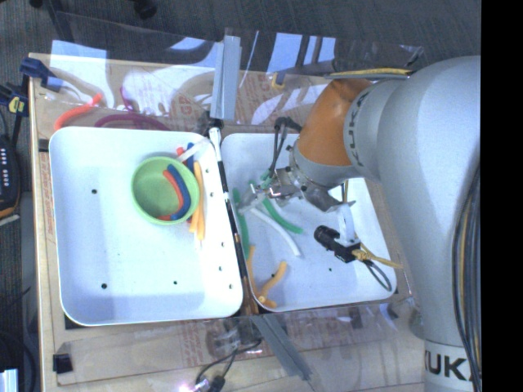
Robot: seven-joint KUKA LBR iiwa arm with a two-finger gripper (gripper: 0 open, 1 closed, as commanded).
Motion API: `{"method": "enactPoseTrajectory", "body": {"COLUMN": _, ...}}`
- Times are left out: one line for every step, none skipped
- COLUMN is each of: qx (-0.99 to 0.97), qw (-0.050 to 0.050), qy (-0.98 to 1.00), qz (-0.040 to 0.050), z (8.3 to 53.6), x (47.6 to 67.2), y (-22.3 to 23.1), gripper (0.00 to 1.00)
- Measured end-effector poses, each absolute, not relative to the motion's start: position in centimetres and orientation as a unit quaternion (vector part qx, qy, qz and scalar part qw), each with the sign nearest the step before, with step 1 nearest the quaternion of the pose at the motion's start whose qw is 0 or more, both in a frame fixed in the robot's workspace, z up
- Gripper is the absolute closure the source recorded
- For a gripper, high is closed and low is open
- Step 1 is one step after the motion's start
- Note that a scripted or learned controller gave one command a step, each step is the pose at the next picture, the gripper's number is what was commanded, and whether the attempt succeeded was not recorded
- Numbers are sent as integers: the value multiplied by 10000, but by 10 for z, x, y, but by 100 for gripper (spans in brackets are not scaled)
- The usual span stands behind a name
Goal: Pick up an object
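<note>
**Green strip at the gripper, right bin**

Green strip [283, 219] lies on the floor of the right bin [327, 288], just below the gripper [268, 190] (whether that is clenched or released cannot be told); a white strip [286, 239] lies just beside it, below the gripper; an orange piece [278, 274] sits further below; the grey arm [409, 137] covers the bin to the gripper's right; left of the gripper, in the other bin [106, 243], a green bowl [155, 190] stands with orange sticks [198, 215] alongside.
</note>
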State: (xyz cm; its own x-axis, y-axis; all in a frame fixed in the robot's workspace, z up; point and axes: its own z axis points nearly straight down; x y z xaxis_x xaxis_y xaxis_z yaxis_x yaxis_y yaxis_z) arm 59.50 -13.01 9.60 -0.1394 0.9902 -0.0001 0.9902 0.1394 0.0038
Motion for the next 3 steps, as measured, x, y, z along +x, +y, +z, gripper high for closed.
{"method": "enactPoseTrajectory", "body": {"qx": 6543, "qw": 42, "qy": 7562, "qz": 6, "z": 106, "x": 596, "y": -131, "gripper": 100}}
{"method": "enactPoseTrajectory", "body": {"qx": 6541, "qw": 43, "qy": 7564, "qz": 4, "z": 106, "x": 596, "y": -131, "gripper": 0}}
{"method": "enactPoseTrajectory", "body": {"qx": 6533, "qw": 67, "qy": 7570, "qz": 9, "z": 116, "x": 597, "y": -131, "gripper": 100}}
